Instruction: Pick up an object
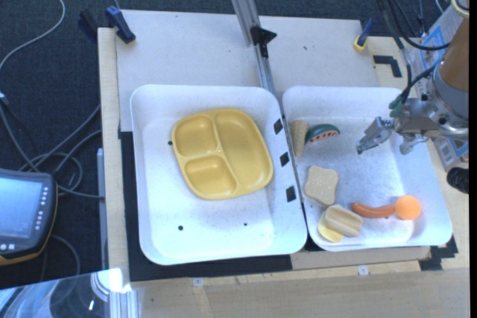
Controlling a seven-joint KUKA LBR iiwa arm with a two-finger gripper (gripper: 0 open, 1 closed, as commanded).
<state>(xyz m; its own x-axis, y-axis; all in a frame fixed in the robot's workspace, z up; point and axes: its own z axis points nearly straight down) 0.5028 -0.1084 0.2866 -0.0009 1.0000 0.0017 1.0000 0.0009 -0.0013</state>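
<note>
Claw (389, 136) above right bin (425, 182)

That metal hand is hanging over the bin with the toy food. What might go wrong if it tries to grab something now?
1. The hand hangs over a bare patch of the right bin, so dropping straight down would likely close on nothing.
2. The bread slice and the roll lie close together; it might nudge one while reaching for the other.
3. The watermelon slice sits near the bin's left wall, leaving little room.
</note>
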